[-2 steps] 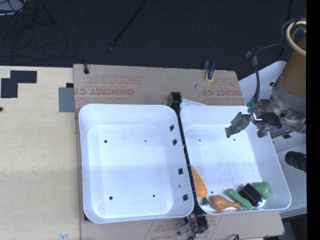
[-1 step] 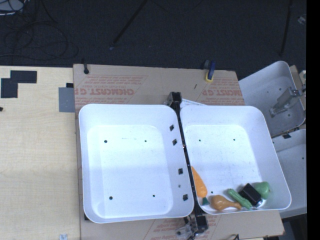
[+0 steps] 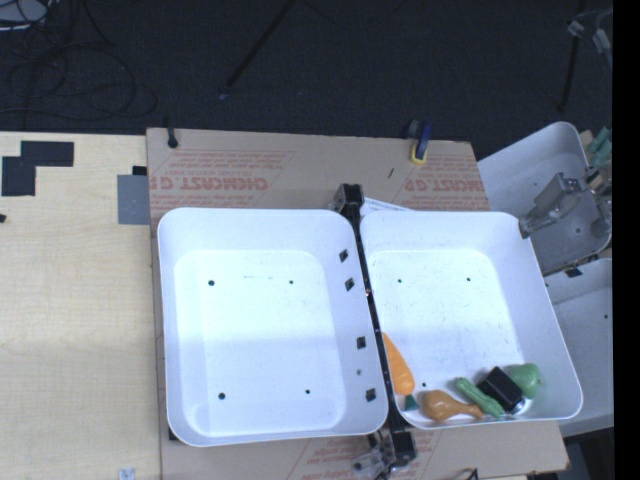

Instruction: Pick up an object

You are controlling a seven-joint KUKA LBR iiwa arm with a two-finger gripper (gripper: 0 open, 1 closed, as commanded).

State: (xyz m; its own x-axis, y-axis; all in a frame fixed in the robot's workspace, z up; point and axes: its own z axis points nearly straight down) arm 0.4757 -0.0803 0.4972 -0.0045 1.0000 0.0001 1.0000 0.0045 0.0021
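Observation:
The right bin (image 3: 470,238) holds a cluster of objects in its near corner. An orange carrot-shaped piece (image 3: 398,366) lies along the divider. Beside it are a tan-orange piece (image 3: 445,405), a long green piece (image 3: 479,396), a black block (image 3: 501,388) and a round green piece (image 3: 525,376). My gripper (image 3: 556,206) shows as grey metal just outside the right bin's far right corner, well away from the objects, with nothing seen in it.
The left bin (image 3: 255,233) sits beside the right one on a cardboard sheet (image 3: 300,173). A black clip strip (image 3: 362,308) runs between the bins. A blue and yellow clamp (image 3: 419,141) stands at the cardboard's far edge.

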